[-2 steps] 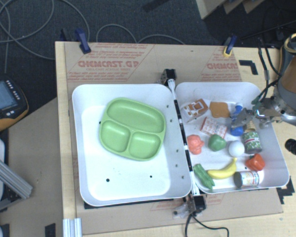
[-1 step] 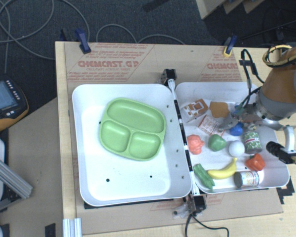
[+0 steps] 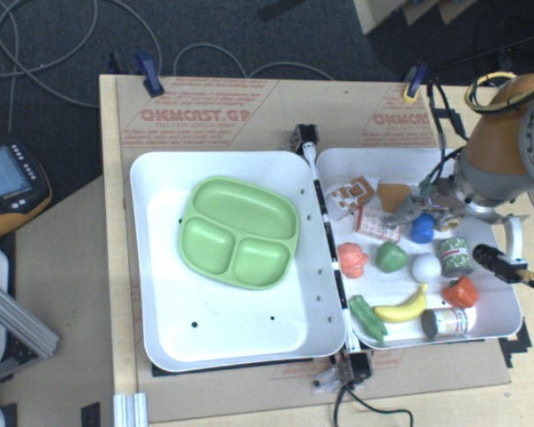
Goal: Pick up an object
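The right bin (image 3: pixel 507 323) holds several small objects. Among them are a blue ball (image 3: pixel 422 230), a green round fruit (image 3: pixel 392 257), a white ball (image 3: pixel 425 267) and a pink-orange fruit (image 3: pixel 351 259). There are also a banana (image 3: pixel 402 308), a green vegetable (image 3: pixel 368 316), a small jar (image 3: pixel 445 323), a red item (image 3: pixel 461 292) and a green can (image 3: pixel 454 254). My gripper (image 3: pixel 420 206) hangs low at the bin's back, just above the blue ball and beside a brown piece (image 3: pixel 392 195). Nothing shows as held.
A patterned box (image 3: pixel 351 196) and a red-and-white packet (image 3: pixel 376 227) lie at the right bin's back left. The left bin (image 3: pixel 160 327) holds a green divided plate (image 3: pixel 238 233). A black divider (image 3: pixel 325 238) runs between the bins.
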Robot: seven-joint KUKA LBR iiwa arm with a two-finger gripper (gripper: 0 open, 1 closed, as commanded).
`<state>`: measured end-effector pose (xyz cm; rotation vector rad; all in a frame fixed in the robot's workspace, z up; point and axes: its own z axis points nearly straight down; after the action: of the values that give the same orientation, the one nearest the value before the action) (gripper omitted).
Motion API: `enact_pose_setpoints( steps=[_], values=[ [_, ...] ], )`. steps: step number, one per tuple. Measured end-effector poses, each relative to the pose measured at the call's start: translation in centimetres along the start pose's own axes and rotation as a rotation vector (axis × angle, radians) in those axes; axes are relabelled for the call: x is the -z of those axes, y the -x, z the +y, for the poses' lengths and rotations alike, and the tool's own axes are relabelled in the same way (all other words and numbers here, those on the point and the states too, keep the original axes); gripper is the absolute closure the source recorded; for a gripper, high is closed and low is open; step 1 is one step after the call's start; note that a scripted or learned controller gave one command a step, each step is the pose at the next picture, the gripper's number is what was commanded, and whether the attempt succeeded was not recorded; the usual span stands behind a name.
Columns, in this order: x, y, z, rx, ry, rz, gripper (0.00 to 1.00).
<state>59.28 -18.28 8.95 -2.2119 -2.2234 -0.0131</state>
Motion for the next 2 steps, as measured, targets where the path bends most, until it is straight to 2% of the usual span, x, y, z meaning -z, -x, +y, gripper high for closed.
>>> enact_pose_setpoints(
  steps=[1, 2],
  values=[
    [-0.1, -2.8, -0.6, -0.005, 0.008, -0.013, 0.0],
    [0.9, -2.9, -0.6, -0.004, 0.009, -0.01, 1.0]
  ],
)
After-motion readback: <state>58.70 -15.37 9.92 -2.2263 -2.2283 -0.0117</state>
